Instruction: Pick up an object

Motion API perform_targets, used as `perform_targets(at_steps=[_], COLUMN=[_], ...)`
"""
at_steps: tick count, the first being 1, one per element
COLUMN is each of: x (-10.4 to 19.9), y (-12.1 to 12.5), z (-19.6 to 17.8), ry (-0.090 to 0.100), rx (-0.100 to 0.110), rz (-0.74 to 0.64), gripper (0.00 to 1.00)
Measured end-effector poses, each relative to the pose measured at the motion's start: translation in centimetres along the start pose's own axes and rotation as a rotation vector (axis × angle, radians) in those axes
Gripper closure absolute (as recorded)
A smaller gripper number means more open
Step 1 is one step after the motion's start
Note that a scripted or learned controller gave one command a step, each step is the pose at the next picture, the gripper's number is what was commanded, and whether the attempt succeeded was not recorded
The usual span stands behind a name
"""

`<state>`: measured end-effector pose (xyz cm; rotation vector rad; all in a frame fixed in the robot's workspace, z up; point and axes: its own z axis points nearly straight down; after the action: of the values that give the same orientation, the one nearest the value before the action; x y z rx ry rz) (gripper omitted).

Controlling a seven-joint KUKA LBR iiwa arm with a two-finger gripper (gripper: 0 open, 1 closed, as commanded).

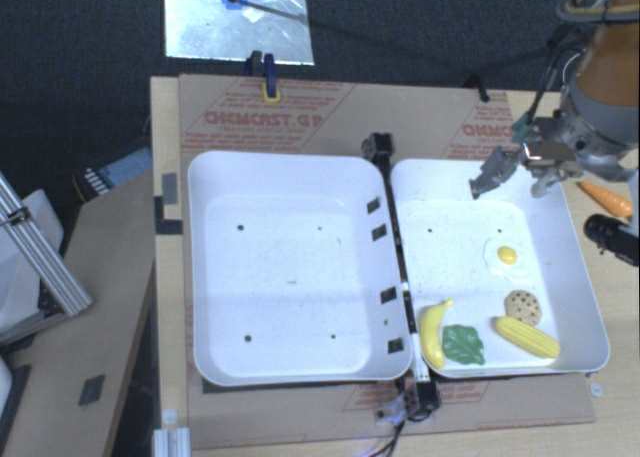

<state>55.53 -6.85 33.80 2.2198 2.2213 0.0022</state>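
Right bin [560, 245] holds fried egg [506, 256], cookie [522, 306], corn [527, 337], banana [433, 333], green leaf [463, 345] (all near its front); jaws [518, 174] open, empty, above its back edge.

two white bins [290, 170], one banana [433, 333], one corn cob [527, 336], one cookie [522, 305], one fried egg [505, 256], one green leaf [463, 344]

My claw [515, 177] is hovering open over the right bin's [575, 245] far edge, gripping nothing. Egg [505, 256], cookie [522, 306], corn [526, 337], banana [433, 333] and leaf [463, 345] are lying near its front.
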Motion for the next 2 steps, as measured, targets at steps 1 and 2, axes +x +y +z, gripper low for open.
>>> perform_targets(at_steps=[1, 2], x=[-1.3, 4.0], y=[2.4, 3.1], z=[15.9, -0.4], ry=[0.000, 0.001], rx=[0.003, -0.018], rz=[0.000, -0.011], gripper=[0.00, 0.00])
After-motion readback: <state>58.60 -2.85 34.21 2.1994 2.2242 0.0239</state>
